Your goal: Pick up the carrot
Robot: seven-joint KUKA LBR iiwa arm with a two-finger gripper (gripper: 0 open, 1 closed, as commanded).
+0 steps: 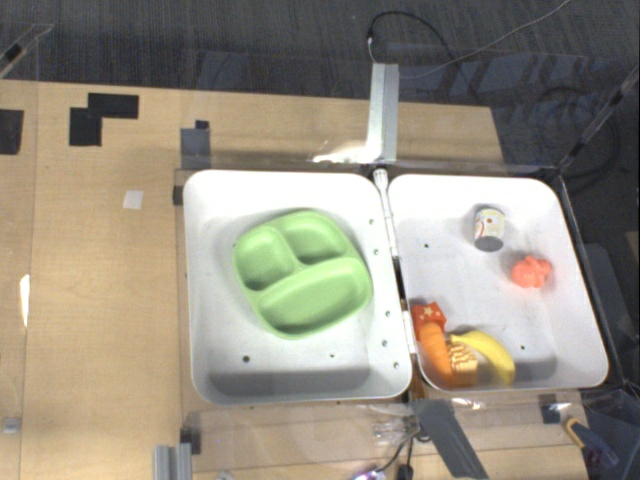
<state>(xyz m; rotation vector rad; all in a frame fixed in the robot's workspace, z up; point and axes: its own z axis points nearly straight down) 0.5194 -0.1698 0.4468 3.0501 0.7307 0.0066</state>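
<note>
The carrot (434,348) is a short orange piece lying in the front left corner of the right bin (560,268). It rests against the bin's left wall, with a small red item (429,315) just behind it. A yellow banana (490,353) and a packet of fries (461,359) press against its right side.
A green divided plate (300,271) lies in the left bin (215,298). The right bin also holds a small can (488,228) near the back and an orange-pink fruit (532,272) to the right. A metal post (384,108) rises behind the bins.
</note>
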